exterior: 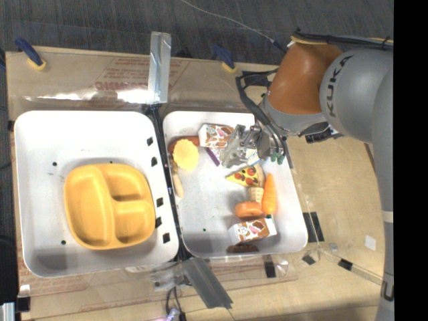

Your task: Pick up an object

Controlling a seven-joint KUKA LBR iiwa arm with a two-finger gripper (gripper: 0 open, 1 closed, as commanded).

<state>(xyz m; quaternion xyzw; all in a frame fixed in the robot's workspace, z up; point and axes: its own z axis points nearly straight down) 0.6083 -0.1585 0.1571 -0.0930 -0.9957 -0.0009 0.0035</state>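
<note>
The gripper (242,146) is lowered into the right bin (200,236) among the clustered toy food, just above the pizza slice (245,175) (claw state cannot be told), presumably positioned for a grasp there.

dark grey carpet (100,5) lies beyond a pale wooden bench (348,199); a thin white cable (221,15) crosses the carpet.

Glossy yellow plastic tray (109,206); smooth white plastic bins (40,152); matt wood bench (341,206); printed cardboard box (253,230).
</note>
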